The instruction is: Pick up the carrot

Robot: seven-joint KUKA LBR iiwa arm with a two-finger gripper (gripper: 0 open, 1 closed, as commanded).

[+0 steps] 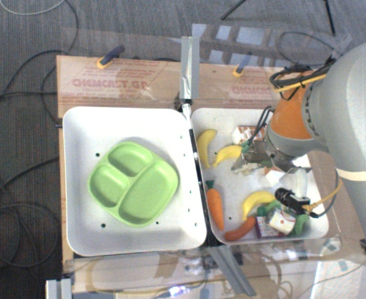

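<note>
The carrot (215,208), orange with a small green top, lies lengthwise along the left wall of the right bin (320,232), near its front. My gripper (250,159) hangs over the middle of that bin, up and to the right of the carrot and clearly apart from it. It sits just beside a yellow banana (228,154). The grey arm with its orange band (290,118) reaches in from the right and hides part of the bin's back right corner.
The right bin also holds a banana (205,146) at the back left, another banana (258,200), a reddish sausage-shaped piece (240,230), a small box (274,223), a green item (302,223) and a white object (298,180). A green divided plate (134,183) lies in the left bin (77,229).
</note>
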